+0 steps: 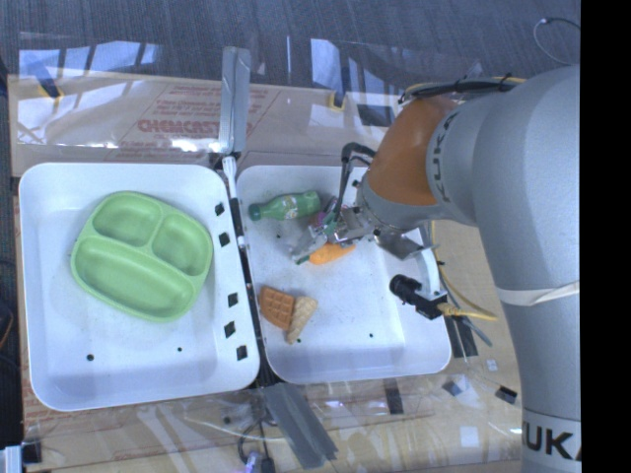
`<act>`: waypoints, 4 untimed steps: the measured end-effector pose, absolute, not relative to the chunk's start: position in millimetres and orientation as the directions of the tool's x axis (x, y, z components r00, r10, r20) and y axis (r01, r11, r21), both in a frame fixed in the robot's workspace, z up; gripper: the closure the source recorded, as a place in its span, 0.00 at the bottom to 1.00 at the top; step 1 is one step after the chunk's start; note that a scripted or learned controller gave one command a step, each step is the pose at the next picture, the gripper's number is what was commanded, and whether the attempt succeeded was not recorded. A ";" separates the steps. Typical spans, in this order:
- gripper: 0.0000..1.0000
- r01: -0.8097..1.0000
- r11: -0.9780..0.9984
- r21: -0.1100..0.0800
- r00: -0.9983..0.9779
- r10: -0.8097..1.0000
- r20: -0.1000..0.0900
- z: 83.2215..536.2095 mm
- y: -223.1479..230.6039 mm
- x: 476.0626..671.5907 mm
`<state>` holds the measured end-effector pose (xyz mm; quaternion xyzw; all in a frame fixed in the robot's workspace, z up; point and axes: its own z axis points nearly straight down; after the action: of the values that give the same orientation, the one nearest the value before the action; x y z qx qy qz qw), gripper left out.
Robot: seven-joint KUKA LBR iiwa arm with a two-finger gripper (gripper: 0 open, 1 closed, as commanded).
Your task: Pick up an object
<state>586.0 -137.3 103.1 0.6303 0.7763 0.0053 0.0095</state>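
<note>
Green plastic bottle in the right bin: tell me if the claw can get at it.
Probably yes: the green plastic bottle lies flat beside the claw, with nothing on top.

1 fixed overhead view, slanting down on both bins (pixel 59 294).

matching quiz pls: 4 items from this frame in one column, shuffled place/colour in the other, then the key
Items
1. divided plate
2. bottle
3. waffle cone
4. carrot-like piece

Descriptions
A. tan, lower left part of the right bin
B. orange, just below the gripper
C. light green, in the left bin
D. green, lying on its side near the right bin's top edge

Pairs: 1-C, 2-D, 3-A, 4-B
</note>
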 end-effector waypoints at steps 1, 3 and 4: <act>1.00 0.978 0.208 0.022 -0.208 0.978 -0.009 114.5 -136.5 587.1; 0.00 0.978 0.208 -0.003 -0.208 0.978 0.001 91.4 -201.8 504.1; 0.00 0.966 0.260 -0.001 -0.260 0.966 0.000 92.0 -129.9 532.3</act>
<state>532.3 -129.9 92.0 0.6082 0.7938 -0.0004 0.0000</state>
